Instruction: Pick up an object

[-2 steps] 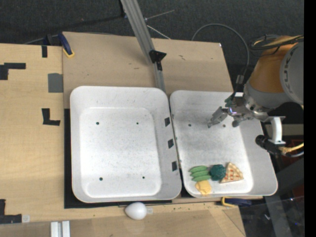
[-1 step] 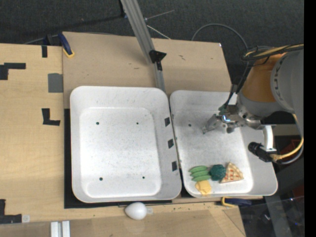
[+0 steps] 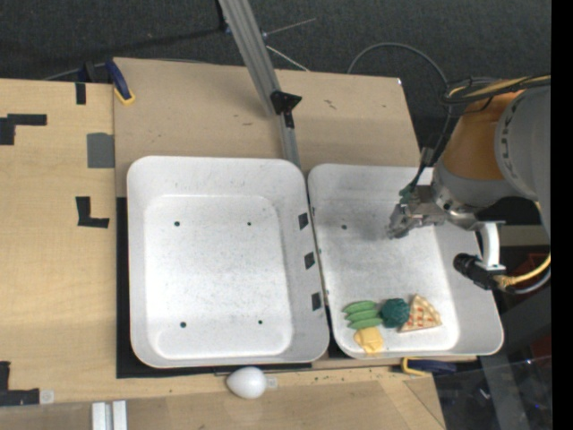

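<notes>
My gripper hangs over the middle of the right bin, reaching in from the right. Several small toy items lie together at that bin's near edge: a green pod-like piece, a dark green lumpy piece, a pizza-slice piece and a yellow piece. They sit well below the gripper in the view, apart from it. I see nothing between the fingers.
The left bin stands beside the right one, with black clips along the shared wall. A white egg-shaped object lies on the bench in front of the left bin. A grey metal pole slants in from the top.
</notes>
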You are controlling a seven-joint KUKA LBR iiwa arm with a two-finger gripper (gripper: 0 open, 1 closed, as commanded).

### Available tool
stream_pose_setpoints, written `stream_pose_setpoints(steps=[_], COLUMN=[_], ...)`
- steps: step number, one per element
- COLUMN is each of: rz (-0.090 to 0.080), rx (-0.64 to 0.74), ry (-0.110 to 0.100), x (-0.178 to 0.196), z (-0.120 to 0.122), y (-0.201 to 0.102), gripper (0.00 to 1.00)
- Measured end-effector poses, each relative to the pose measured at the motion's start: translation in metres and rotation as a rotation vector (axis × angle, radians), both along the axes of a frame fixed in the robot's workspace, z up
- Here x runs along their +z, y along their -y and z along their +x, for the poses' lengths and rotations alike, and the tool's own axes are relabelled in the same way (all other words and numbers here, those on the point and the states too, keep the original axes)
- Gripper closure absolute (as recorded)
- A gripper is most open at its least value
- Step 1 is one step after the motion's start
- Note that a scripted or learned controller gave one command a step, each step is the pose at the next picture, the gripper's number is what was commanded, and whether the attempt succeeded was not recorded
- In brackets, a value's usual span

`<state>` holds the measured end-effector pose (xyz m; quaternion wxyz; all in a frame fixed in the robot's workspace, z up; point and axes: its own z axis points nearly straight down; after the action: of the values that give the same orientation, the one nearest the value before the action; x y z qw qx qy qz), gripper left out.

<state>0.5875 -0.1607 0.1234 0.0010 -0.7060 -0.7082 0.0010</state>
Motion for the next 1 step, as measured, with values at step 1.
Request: stream_pose_setpoints(steps=[1], rz=[0.0], rx=[-0.001], ry=[0.006], x=[0.0436], z=[0.001], y=[-0.0059], gripper=[1.0])
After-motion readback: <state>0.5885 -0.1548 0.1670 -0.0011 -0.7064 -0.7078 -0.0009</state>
